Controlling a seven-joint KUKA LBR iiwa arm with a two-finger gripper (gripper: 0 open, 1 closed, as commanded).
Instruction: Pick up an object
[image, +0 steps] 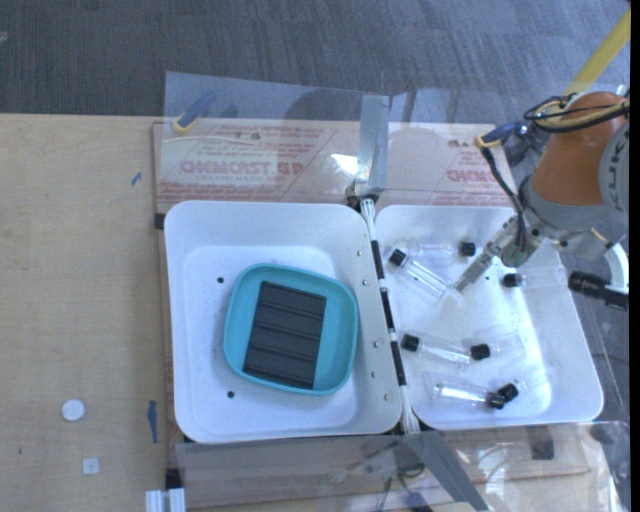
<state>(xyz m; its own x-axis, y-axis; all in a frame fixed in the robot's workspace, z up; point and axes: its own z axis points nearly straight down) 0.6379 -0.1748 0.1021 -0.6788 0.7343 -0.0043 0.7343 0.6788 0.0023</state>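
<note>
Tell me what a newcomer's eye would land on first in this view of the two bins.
The blue tray holding a dark ribbed block stands out most, sitting in the middle of the left bin. Next comes the orange-banded arm reaching in at upper right, its gripper hanging over the right bin. Several clear vials with black caps lie scattered across that bin's floor.
</note>
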